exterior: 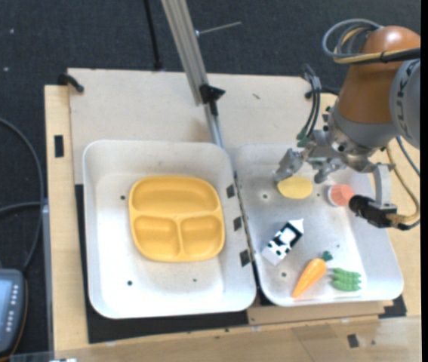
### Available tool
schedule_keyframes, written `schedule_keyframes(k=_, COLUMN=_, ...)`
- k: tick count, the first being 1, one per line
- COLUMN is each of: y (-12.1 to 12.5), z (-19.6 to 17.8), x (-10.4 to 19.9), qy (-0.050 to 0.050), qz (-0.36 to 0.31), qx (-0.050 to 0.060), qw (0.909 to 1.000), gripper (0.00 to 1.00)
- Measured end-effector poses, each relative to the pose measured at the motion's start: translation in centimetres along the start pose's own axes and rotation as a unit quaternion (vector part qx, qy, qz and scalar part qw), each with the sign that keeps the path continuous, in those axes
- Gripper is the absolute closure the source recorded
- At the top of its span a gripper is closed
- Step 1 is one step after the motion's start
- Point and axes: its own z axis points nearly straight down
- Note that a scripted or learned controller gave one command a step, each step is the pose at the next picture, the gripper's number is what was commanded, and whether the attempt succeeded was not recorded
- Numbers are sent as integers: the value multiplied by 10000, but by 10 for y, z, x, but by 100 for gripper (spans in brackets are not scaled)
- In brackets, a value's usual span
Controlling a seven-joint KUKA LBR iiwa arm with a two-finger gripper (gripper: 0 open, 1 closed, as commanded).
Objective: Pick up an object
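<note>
My gripper hangs over the far part of the right bin, with its fingers spread open. A flat yellow oval piece lies on the bin floor just in front of the fingertips, and nothing is held between them. A pink round piece sits to the right of the oval. Nearer the front lie a black-and-white toy milk carton, an orange carrot and a green leafy toy.
The left bin holds a yellow divided plate. A slanted aluminium post rises behind the seam between the bins. A black cable connector hangs by the wrist over the right bin.
</note>
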Motion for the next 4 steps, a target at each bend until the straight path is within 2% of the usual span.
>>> schedule_keyframes(k=1, y=0, z=0, x=0, qy=2, qz=4, qx=-2, qw=10000, gripper=0)
schedule_keyframes(k=4, y=-15, z=138, x=-8, qy=-11, qz=20, qx=18, qw=10000, gripper=0)
